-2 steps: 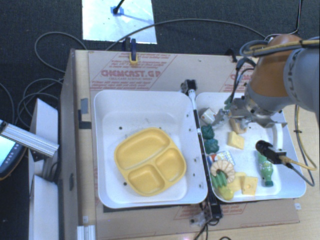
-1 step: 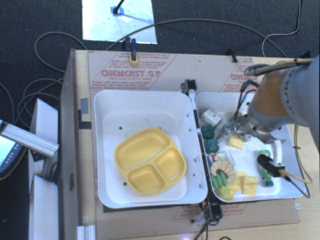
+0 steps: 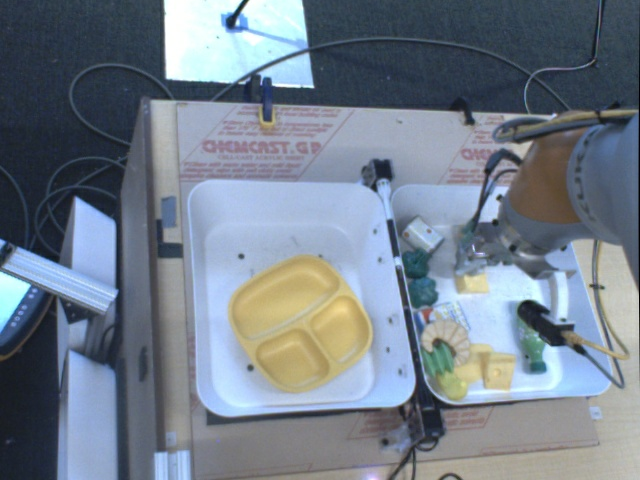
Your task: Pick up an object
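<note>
The arm (image 3: 575,183) is cut off by the right edge of the picture, so its upper part cannot be seen. Its wrist covers the far right corner of the right bin (image 3: 500,393) and part of that bin's floor. The gripper (image 3: 470,258) is dark and small beside the wrist, and how its jaws stand cannot be told. The pale yellow piece (image 3: 473,283) just under the gripper is too small to name. Near the bin's front wall, several small yellow and green things (image 3: 455,363) lie crowded together, and their kinds cannot be told apart.
</note>
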`<state>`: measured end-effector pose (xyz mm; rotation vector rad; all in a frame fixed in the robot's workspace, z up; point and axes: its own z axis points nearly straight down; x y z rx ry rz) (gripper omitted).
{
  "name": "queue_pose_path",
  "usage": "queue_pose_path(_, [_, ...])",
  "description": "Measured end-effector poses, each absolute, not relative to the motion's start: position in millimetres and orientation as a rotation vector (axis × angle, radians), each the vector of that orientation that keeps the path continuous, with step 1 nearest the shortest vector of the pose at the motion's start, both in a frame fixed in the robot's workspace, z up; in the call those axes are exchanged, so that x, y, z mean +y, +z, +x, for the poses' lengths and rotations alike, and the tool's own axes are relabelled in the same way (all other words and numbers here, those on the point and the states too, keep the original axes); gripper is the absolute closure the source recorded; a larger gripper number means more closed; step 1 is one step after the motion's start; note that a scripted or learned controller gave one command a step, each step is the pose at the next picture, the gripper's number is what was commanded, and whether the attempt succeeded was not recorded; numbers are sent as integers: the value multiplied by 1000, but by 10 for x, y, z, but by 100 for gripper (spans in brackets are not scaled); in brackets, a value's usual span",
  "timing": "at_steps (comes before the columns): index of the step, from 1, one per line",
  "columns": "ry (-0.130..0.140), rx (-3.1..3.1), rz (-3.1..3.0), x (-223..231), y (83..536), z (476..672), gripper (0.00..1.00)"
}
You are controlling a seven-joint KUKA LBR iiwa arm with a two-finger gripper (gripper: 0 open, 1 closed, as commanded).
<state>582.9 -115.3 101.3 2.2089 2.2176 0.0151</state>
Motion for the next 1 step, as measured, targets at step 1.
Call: queue_pose_path(1, [8, 2219, 2213, -1158, 982, 5807, 0])
